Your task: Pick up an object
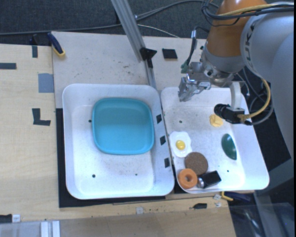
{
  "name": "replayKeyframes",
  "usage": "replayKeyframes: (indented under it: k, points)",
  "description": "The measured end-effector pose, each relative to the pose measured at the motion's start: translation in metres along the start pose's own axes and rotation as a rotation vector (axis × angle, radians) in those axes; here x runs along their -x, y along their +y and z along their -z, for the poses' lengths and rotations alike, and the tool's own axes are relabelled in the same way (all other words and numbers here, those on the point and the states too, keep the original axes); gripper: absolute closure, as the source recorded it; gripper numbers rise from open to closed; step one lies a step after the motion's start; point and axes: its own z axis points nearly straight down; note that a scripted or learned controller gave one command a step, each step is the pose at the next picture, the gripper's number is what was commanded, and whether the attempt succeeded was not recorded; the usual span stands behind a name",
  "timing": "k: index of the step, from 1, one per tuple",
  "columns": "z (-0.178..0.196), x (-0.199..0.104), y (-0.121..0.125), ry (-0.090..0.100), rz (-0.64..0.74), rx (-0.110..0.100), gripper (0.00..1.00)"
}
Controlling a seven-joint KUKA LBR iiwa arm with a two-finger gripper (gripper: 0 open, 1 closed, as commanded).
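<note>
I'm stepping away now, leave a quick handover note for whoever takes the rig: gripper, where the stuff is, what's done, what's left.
Gripper: hovering over the far end of the right bin, nothing visible between its fingers; open or shut can't be made out.
Right bin holds: fried egg, brown disc, orange ring, black-and-silver item, green oval, small yellow piece.
Left bin: blue plate.
Done: nothing picked up.
Left: descend on an object, grasp, lift.
</note>
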Motion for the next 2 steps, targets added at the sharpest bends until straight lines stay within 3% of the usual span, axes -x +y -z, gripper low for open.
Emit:
replayKeyframes:
  k: [2]
  points:
    - [-0.026,-0.111,-0.008,0.000,0.001,0.000,1.00]
